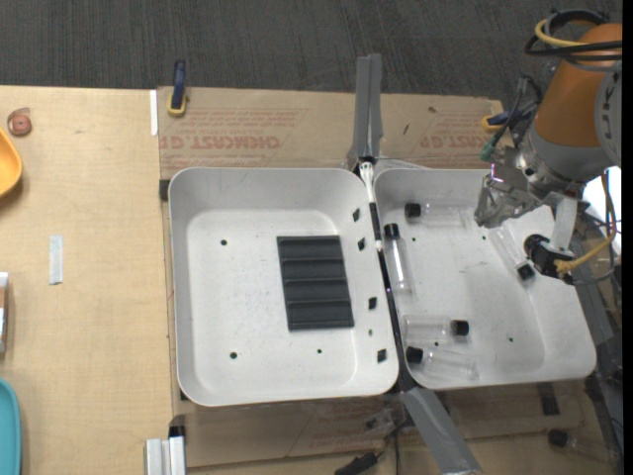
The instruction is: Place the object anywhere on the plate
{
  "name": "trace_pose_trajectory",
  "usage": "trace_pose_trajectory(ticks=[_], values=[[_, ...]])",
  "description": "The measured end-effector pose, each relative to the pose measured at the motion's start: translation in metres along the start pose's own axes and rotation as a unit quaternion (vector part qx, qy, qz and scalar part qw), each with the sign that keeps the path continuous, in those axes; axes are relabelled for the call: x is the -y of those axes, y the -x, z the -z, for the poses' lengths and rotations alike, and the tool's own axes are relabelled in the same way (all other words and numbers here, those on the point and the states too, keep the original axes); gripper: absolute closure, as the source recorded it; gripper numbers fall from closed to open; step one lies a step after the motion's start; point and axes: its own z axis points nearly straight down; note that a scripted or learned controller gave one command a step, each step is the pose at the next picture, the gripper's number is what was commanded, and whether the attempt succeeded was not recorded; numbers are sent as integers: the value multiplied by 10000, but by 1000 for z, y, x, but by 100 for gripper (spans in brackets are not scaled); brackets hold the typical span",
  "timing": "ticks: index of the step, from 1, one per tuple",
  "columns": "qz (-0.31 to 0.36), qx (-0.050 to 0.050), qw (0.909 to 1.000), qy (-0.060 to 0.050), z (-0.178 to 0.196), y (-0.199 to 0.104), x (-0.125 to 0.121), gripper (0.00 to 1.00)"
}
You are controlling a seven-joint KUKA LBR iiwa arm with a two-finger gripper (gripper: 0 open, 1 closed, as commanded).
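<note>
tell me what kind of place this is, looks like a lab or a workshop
Most likely a robotics lab test bench. A grey and orange robot arm reaches over two white bins set side by side on cardboard, and the left bin holds a black ridged plate.

Two white bins (pixel 198 295) are seen on a tan bench (pixel 89 364), with a black ribbed plate (pixel 315 282) in the left one. To their right, the grey arm (pixel 579 97) is banded in orange.

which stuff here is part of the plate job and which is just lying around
Job:
- black ribbed rectangular plate in the left white bin
- clear plastic tubes with black caps in the right white bin
- tool

Lying about:
- blue clamp
- orange dish
</note>
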Motion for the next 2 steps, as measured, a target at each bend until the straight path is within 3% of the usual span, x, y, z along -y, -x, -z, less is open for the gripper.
trace_pose_trajectory(ticks=[1,2], values=[[-849,-2,9964,5,12,-73,15,100],[-942,-1,9956,0,24,-151,59,100]])
